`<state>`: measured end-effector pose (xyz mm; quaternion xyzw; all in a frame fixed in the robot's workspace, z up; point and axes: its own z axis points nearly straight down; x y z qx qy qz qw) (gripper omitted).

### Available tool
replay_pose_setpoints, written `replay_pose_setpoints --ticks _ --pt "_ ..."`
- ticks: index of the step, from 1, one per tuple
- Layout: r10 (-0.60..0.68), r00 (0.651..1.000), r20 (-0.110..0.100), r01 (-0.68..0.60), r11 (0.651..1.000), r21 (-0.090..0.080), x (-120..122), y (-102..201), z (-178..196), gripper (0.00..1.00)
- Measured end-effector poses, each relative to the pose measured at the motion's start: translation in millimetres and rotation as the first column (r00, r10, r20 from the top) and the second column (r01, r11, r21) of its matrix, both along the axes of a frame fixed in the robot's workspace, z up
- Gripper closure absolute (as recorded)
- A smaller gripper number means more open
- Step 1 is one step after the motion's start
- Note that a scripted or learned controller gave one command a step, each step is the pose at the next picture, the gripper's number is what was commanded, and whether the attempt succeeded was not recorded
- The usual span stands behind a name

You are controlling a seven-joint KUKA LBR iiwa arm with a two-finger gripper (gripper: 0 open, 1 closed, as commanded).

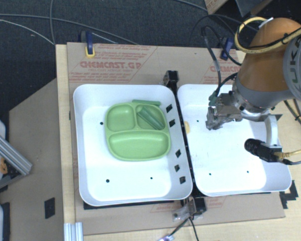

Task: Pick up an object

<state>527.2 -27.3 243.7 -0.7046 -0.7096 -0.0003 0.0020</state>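
A light green divided plate point(137, 132) lies in the left white bin point(90, 169). In the plate's upper right compartment rests a darker green flat piece point(150, 115). My gripper point(213, 122) hangs over the upper left part of the right bin point(231, 179), well apart from the plate. A small pale yellow object point(187, 128) sits at the right bin's left wall, just left of the gripper. Nothing shows in the gripper.
The arm's orange band and grey wrist point(263, 59) cover the right bin's upper right. A black cable fitting point(260, 149) juts over that bin's right side. Black clips point(178, 154) run along the seam between the bins.
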Motion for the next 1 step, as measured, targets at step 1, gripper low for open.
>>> replay_pose_setpoints --ticks 1 --pt "0.000 1.000 0.003 0.000 1.000 -0.001 6.5 56.2 5.4 1.00"
